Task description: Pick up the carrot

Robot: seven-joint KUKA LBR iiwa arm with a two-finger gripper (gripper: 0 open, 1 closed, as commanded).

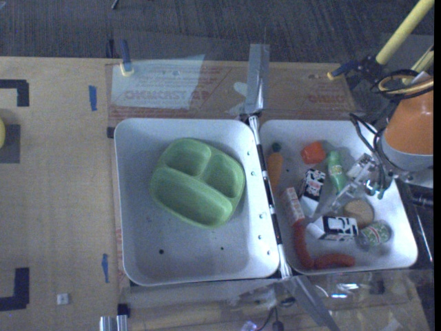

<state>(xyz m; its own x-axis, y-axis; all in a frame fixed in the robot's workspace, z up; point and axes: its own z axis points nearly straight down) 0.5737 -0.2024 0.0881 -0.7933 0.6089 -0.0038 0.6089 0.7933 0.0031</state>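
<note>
Two shallow white bins sit side by side on your bench. In the left bin (138, 240) you have a green divided plate (198, 181), lying towards the far half of the bin, with bare white floor on the near side of it.

Your carrot (275, 165) is in the right bin (406, 250), hard against its left wall near the far corner. It lies lengthwise along that wall, orange body with a small dark green top at the far end, and nothing rests on it.

You can see the gripper (364, 178) over the right side of the same bin, hanging below the grey wrist and its orange band (411, 126). It is well apart from the carrot, with several items between them. Whether the jaws are wide or closed you cannot tell from this angle, and nothing shows between them.

Around the gripper you have a green bottle (335, 171) just to its left, a small black-and-white carton (314, 183) beside that, and a red-orange piece (314, 152) further back. Nearer the front lie a second black-and-white carton (339, 227), a round tan item (360, 212), a green-rimmed can (376, 234), and two red sausages (334, 261) along the near wall.
</note>
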